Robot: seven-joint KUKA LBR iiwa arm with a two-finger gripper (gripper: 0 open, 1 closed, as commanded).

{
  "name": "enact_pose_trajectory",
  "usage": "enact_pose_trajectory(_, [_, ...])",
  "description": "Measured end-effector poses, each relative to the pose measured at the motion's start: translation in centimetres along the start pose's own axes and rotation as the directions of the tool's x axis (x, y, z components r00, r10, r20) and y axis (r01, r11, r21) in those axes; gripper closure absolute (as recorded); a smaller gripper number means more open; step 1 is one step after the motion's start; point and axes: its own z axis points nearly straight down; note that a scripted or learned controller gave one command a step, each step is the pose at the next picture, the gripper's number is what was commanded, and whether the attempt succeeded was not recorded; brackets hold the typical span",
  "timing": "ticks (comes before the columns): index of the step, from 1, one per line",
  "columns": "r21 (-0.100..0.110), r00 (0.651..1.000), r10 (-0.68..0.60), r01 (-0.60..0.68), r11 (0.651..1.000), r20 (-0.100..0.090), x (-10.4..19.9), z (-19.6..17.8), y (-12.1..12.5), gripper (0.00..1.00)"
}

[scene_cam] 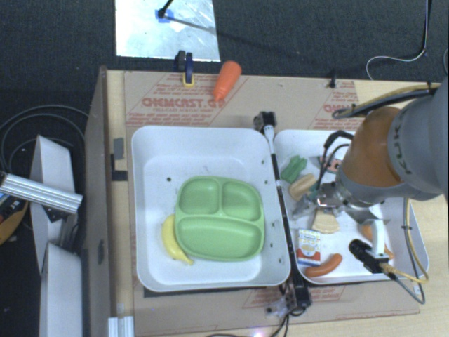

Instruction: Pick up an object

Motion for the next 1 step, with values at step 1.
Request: enact_pose_trajectory(1, [-0.004, 1.000, -0.001, 0.001, 1.000, 0.000, -0.01, -1.07, 0.16, 1.00])
